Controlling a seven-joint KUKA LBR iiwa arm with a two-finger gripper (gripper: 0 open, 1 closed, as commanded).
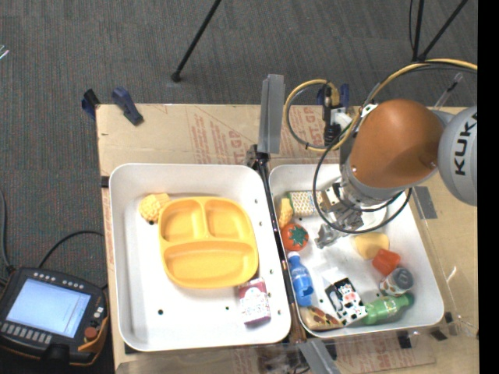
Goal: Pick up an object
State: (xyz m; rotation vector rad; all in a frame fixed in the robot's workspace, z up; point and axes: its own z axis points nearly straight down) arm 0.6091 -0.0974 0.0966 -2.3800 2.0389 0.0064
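My gripper (326, 233) hangs over the middle of the right bin (425, 244), under the orange wrist band, with nothing seen in it. Just left of it lies a red tomato (295, 236), and to its right a pale yellow piece (369, 245). Toward the front are a blue bottle (300, 280), a black-and-white cow-print carton (346, 299), a green bottle (388, 308), an orange-red cup (385, 261) and a grey can (402, 277). Near the bin's back left, a yellow wedge (286, 209) and a meshed grey piece (302, 202) lie partly under the arm.
The left bin (129, 287) holds a yellow divided plate (208, 240), a yellow knobbly toy (153, 206) and a pink carton (253, 301). Cables (312, 115) loop behind the right bin. A teach pendant (48, 312) lies on the floor at the lower left.
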